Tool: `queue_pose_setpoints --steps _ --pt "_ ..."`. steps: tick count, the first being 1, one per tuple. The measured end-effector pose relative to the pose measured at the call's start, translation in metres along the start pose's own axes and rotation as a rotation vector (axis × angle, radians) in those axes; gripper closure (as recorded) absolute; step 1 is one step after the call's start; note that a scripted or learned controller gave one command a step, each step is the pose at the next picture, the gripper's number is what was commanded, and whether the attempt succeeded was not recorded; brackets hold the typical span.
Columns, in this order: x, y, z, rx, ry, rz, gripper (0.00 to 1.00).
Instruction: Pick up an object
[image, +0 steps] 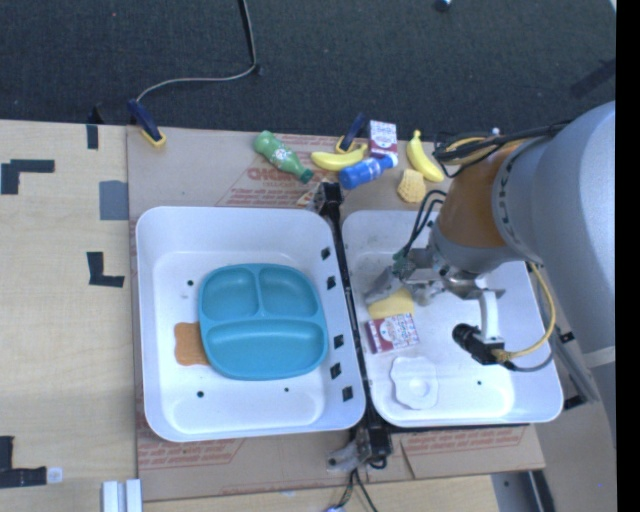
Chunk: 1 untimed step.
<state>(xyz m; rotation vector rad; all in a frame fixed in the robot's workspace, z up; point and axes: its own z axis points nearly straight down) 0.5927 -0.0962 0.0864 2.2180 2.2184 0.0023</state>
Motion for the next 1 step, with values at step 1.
queue_pose_setpoints --steps 1 --pt "-0.0001 0.0002 -0.0096 0.0 0.0 0.0 1.0"
